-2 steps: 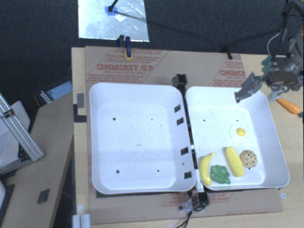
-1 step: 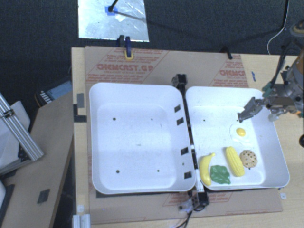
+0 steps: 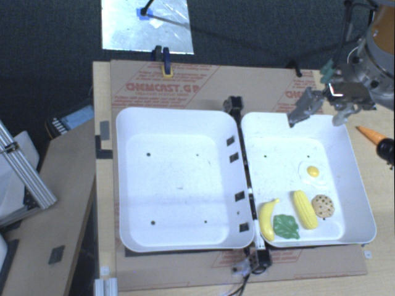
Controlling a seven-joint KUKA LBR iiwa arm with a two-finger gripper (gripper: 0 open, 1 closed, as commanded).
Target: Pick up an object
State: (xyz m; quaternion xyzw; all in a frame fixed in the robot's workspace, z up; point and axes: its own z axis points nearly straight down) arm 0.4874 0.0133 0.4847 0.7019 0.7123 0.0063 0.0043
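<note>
The right bin (image 3: pixel 345 147) holds a fried egg (image 3: pixel 312 172), a corn cob (image 3: pixel 304 209), a cookie (image 3: pixel 323 206), a banana (image 3: pixel 267 219) and a green leafy piece (image 3: pixel 286 226), all in its near half. My gripper (image 3: pixel 321 111) hangs above the far edge of the right bin, open, with one finger (image 3: pixel 303 110) to the left and the other toward the right. Nothing is between the fingers. It is well above and behind the objects.
The left bin (image 3: pixel 129 128) lies beside the right one, joined by a black hinge strip (image 3: pixel 242 171). An orange carrot-like piece (image 3: pixel 372 134) lies on the bench right of the right bin. A shiny sheet (image 3: pixel 147 17) lies at the back.
</note>
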